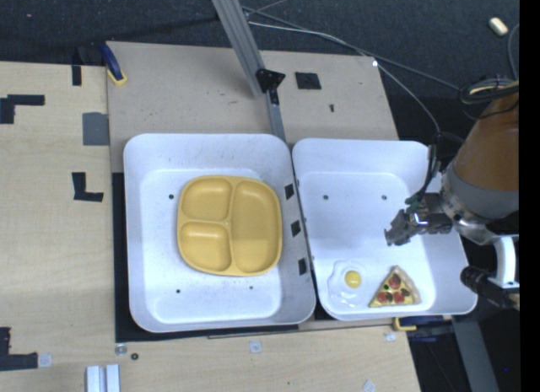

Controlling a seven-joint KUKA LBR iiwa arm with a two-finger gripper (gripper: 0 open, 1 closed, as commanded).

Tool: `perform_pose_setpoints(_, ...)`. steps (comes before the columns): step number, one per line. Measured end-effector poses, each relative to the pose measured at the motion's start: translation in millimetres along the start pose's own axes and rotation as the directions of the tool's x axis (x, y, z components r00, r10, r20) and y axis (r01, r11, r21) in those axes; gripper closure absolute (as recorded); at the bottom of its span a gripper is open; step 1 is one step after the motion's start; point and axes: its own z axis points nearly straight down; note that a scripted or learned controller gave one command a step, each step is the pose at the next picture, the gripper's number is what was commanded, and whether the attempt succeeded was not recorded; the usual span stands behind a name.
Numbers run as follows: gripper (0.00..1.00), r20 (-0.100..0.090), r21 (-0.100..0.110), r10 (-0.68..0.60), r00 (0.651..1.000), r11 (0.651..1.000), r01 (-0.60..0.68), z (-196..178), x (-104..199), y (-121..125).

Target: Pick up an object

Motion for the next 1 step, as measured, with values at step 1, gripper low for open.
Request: perform_pose_setpoints(1, 1.0, -0.001, 0.001, -0.005, 1.0, 1.0, 0.005, 1.9, 49.9, 4.9)
